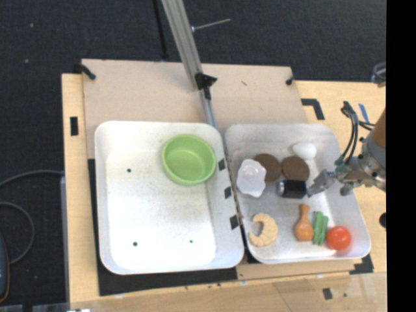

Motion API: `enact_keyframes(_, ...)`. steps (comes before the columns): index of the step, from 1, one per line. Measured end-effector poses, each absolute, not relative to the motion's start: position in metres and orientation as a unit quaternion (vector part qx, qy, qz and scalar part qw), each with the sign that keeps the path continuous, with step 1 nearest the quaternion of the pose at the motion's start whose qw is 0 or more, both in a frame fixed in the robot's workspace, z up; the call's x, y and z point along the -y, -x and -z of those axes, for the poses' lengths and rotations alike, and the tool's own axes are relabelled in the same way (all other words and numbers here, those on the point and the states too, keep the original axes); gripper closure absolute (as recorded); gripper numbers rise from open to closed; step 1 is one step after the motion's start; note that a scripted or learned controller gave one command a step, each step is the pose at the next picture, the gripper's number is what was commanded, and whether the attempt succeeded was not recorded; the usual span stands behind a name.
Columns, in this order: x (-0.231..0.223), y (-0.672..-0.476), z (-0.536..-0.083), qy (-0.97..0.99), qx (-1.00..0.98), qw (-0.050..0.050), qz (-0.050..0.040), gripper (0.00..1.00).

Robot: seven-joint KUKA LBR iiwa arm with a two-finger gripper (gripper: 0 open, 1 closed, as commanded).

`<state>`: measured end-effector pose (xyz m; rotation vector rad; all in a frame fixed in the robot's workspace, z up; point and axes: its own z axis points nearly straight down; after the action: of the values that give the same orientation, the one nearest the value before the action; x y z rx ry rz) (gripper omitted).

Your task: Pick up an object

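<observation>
We log gripper (323,182) at 3 o'clock over right bin (325,134), grip state unreadable; nothing lifted, pick undone.

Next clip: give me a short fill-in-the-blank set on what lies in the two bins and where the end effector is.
1. The green bowl sits in the ____ bin as the camera sees it.
2. The red ball lies in the near-right corner of the right bin, just right of a ____ stick-shaped piece.
3. The end effector hovers over the ____ bin.
4. The two round brown discs lie ____ each other.

Missing words: left; green; right; beside
</observation>
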<state>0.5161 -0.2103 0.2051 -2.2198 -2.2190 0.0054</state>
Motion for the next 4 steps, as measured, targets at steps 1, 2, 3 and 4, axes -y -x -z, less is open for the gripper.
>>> enact_keyframes(1, 0.204, -0.509, -0.157, 0.707, 0.707, 0.001, -0.0014, 0.0)
enact_keyframes(2, 0.205, -0.508, -0.104, 0.708, 0.707, 0.001, -0.0017, 0.0)
enact_keyframes(3, 0.206, -0.511, -0.118, 0.709, 0.705, -0.003, 0.0018, 1.0)
enact_keyframes(4, 0.209, -0.516, -0.182, 0.706, 0.708, -0.004, 0.0018, 1.0)
